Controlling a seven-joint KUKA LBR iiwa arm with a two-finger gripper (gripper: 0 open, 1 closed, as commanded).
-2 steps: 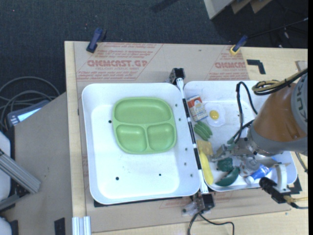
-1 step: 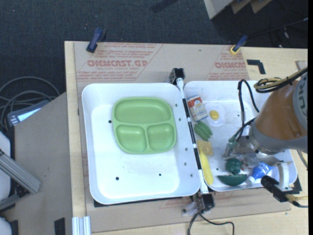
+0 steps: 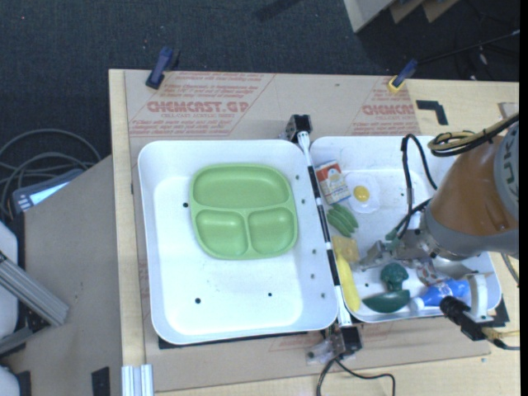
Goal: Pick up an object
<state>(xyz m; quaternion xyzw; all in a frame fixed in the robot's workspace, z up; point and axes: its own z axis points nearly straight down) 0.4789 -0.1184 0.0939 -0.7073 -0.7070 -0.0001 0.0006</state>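
Nearest you, along the near wall of the right bin (image 3: 495, 264), you see a dark green object (image 3: 386, 303) lying flat, with a blue and white item (image 3: 445, 292) just to its right. A yellow banana-like piece (image 3: 346, 280) runs along the bin's left wall beside them. Just beyond, a second dark green rounded piece (image 3: 393, 275) sits right under the gripper (image 3: 394, 252), which hangs low over this cluster at the end of the arm (image 3: 474, 196) coming in from the right. You cannot tell from this angle how the claw stands or whether it has anything in it; the metal parts blur into the toys below.

Farther in, a leafy green piece (image 3: 342, 219) lies near the left wall, then a small yellow round object (image 3: 361, 193) on a white patch, and a red and white carton (image 3: 332, 180) toward the far left corner.

In the left bin (image 3: 165, 287), a light green divided plate (image 3: 244, 209) rests toward the far side. Two clamps (image 3: 160, 67) grip the bench's far edge.
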